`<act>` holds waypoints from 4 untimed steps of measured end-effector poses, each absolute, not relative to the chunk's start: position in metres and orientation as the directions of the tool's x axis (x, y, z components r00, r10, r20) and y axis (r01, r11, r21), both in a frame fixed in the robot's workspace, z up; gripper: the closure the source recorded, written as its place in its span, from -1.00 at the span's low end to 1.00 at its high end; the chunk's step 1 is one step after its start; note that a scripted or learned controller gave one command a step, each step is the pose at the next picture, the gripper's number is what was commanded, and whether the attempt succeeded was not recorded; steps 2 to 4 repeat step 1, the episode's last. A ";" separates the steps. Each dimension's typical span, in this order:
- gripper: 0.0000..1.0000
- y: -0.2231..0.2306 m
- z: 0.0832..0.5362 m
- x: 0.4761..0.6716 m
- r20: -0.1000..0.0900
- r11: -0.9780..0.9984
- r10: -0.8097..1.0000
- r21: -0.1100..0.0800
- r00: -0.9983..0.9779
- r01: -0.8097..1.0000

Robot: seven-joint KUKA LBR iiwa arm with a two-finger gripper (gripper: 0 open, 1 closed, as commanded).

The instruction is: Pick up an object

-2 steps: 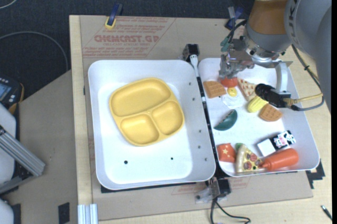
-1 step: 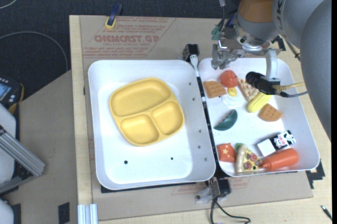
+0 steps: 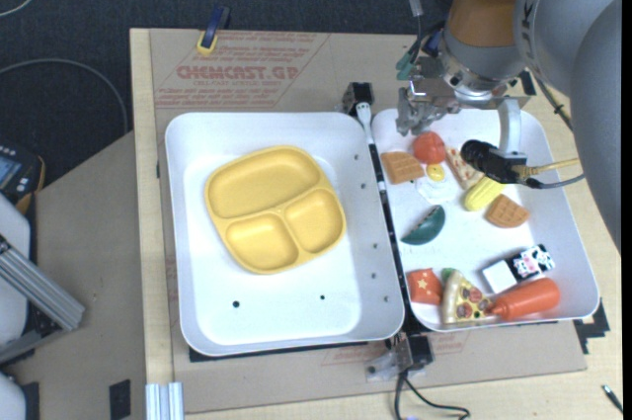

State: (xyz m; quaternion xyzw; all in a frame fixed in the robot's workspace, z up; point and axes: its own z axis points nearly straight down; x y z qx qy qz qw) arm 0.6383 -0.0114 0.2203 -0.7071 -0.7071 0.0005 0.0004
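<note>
Gripper (image 3: 427,120): hovering low over the right bin (image 3: 571,240), aiming at the red tomato (image 3: 430,148); opening impossible to tell.
Yellow plate (image 3: 275,208): sitting alone in the left bin (image 3: 188,210).

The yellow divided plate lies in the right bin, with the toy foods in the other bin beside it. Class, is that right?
Not quite. The camera view shows the yellow divided plate in the left bin, not the right; the toy foods, such as the carrot, lie in the right bin beside it.

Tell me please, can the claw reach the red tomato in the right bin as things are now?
Probably yes. The claw hangs right above the red tomato at the right bin's far end, and nothing covers it, though a waffle piece lies close beside.
</note>
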 end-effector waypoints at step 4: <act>1.00 -0.011 0.219 0.656 -0.002 0.002 1.000 0.004 -0.002 1.000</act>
